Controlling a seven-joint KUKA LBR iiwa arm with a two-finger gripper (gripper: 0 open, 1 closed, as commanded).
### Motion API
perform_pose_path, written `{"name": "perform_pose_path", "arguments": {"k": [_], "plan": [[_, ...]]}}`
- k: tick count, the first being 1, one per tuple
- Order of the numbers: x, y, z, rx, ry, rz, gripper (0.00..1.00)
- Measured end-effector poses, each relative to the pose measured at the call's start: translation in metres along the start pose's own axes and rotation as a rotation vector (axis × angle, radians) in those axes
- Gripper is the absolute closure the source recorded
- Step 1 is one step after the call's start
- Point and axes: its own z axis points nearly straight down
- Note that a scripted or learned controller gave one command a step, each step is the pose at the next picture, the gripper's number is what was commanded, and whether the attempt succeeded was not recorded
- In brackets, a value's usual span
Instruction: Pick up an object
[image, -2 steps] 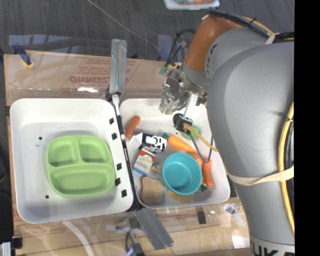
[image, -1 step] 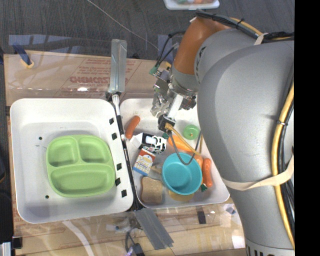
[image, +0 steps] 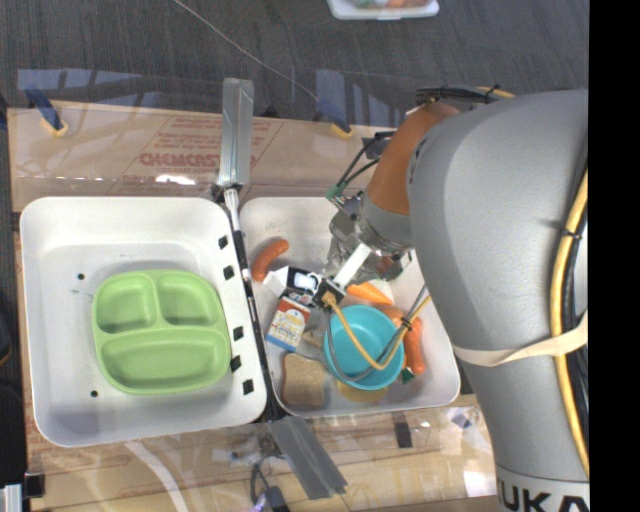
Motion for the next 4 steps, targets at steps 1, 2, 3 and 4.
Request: {"name": "perform_pose_path", "arguments": {"k": [1, 2, 3, 4], "plan": [[0.039, -0.075, -0.062, 0.003, -0.001, 0.341, 1.00], [-0.023, -0.092, -0.063, 0.006, -0.004, 0.122, 1.00], [0.053, -0.117, -0.093, 0.003, -0.003, 0.371, 1.00], [-0.017, -0.141, -0.071, 0.005, -0.007, 0.497, 1.00]]}}
